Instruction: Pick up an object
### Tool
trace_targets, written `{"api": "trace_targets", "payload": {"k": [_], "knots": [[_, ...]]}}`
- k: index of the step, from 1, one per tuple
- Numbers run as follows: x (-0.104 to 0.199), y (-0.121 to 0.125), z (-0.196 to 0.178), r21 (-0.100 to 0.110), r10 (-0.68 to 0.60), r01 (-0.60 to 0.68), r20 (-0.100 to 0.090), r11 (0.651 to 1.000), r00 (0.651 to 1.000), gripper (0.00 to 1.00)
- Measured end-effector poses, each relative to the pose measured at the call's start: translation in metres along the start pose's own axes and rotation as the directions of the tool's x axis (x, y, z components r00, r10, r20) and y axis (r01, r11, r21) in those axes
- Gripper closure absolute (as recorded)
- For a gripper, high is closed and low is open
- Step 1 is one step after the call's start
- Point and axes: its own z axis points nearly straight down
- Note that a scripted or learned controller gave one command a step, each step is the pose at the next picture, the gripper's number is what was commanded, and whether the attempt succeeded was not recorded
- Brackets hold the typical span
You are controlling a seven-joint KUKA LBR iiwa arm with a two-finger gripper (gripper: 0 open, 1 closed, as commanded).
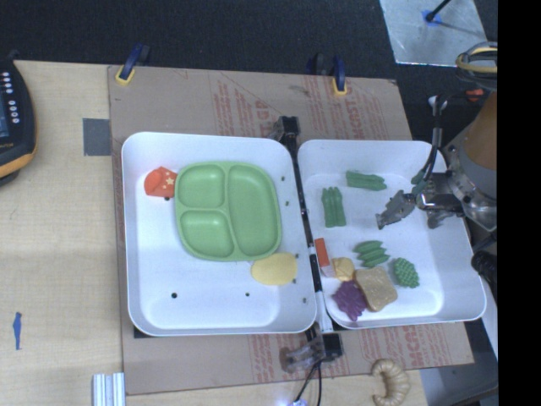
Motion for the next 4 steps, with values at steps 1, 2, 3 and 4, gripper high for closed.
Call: {"api": "trace_targets", "payload": {"k": [1,2,3,4], "knots": [[0.012,0.021,0.142,0.011,-0.002,0.002,-0.002,1.000,1.000,0.00],[0.018,0.099,0.142,-0.008,-0.002,0.002,0.001,1.000,1.000,0.00],[-0.009,0.018,0.158,0.008,0.004,-0.004,0.000,1.000,1.000,0.00],[-0.009,0.023,0.146,0.001,-0.002,0.002,0.002,1.000,1.000,1.00]]}}
